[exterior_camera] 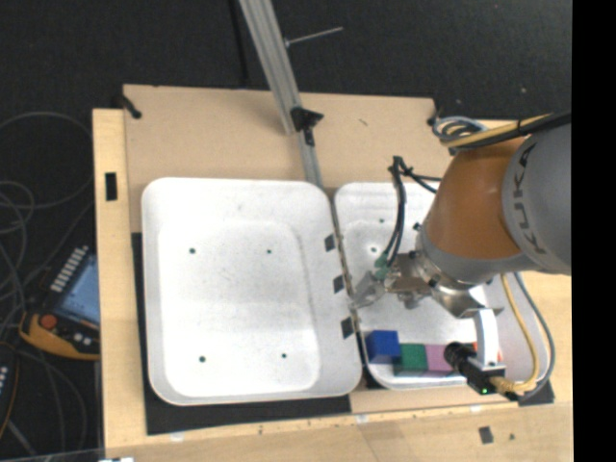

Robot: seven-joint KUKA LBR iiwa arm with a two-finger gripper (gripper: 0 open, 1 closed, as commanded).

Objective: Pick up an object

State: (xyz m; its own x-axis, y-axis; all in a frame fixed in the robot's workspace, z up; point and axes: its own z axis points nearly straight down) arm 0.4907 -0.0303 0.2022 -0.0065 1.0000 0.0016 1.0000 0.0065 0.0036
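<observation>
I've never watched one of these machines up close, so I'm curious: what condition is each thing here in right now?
arm: reaching in over the right bin
right bin: holds the blocks at its near edge
left bin: lying flat beside the right bin
blue block: resting in the bin, not held
green block: resting beside the blue one
pink block: resting, partly hidden by the arm
</observation>
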